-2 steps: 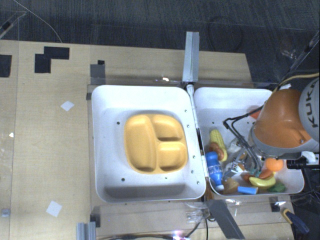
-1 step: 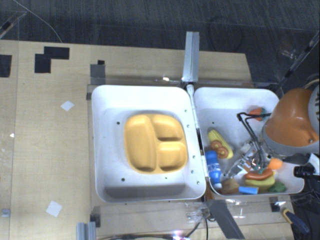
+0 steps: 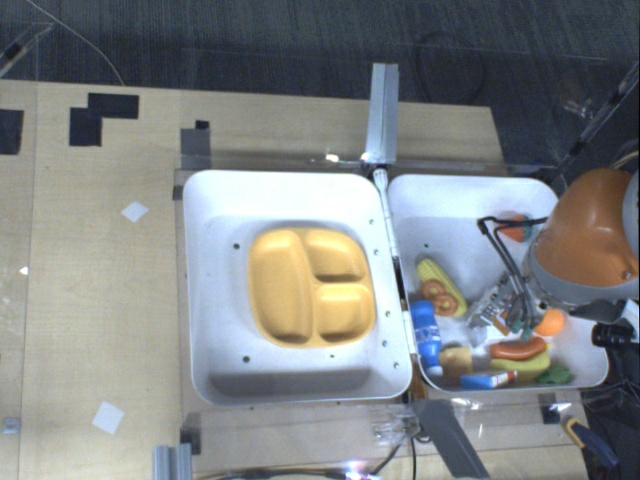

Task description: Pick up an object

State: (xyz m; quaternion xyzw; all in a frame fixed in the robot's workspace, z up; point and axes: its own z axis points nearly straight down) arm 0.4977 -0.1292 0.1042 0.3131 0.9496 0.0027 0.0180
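My gripper [image 3: 497, 313] hangs low in the right bin [image 3: 450, 208], under the orange wrist band, among the small toys. Just left of it lie a yellow corn cob [image 3: 441, 281] and a round brown slice [image 3: 437, 291]. A blue bottle [image 3: 425, 328] lies along the bin's left wall. Below the gripper sit a red sausage [image 3: 518, 348], a yellow banana [image 3: 525, 364], a tan block [image 3: 457, 357] and a blue marker [image 3: 482, 380]. An orange piece [image 3: 551, 321] lies to its right. The metal fingers are tangled with cables and blurred.
The left bin [image 3: 215, 218] holds a yellow three-compartment plate [image 3: 310, 286]. A metal post [image 3: 383, 113] rises behind the seam between the bins. A black cable [image 3: 503, 248] loops from the wrist over the right bin. An orange-green item [image 3: 514, 230] lies at the back right.
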